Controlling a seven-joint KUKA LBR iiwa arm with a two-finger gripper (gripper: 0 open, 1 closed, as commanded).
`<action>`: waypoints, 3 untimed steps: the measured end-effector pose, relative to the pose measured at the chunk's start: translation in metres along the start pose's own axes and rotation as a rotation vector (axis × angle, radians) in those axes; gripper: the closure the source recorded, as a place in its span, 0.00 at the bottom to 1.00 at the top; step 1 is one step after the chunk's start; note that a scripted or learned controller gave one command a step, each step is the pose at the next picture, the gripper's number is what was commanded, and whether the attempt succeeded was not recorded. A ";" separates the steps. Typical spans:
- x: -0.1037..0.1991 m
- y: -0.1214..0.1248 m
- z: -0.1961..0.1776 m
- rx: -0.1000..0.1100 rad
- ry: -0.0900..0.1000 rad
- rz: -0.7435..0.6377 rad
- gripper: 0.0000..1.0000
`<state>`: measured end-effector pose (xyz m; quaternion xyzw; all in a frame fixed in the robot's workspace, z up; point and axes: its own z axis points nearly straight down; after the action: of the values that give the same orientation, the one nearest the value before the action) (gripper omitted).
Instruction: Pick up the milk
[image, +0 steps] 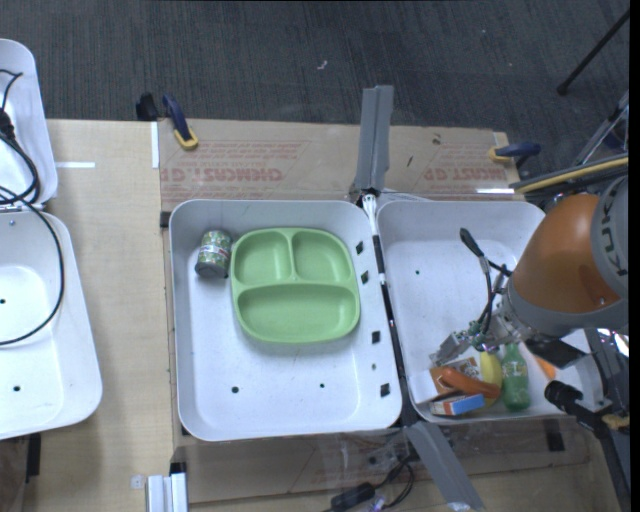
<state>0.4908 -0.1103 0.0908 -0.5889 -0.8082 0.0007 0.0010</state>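
Note:
In the right bin (430, 260), a heap of items lies in the near corner. A small carton (459, 404) with orange, white and blue sides, which looks like the milk, lies on its side at the front wall. My gripper (456, 349) is low over the heap, just above and behind the carton, under the orange-banded wrist (560, 265). Nothing shows in its grasp. Parts of the heap are hidden by the wrist.
A green bottle (515, 380), a yellow item (489, 366) and an orange item (462, 381) crowd the carton. The left bin (200, 390) holds a green divided plate (295, 285) and a small can (213, 253). A divider (375, 250) separates the bins.

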 end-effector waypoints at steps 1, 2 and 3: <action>-0.006 0.040 -0.001 -0.003 -0.002 -0.355 0.00; -0.057 0.053 -0.001 -0.004 -0.004 -0.455 0.00; -0.011 -0.004 -0.009 -0.031 -0.024 -0.293 0.00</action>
<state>0.4906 -0.1224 0.0994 -0.4644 -0.8855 -0.0050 -0.0178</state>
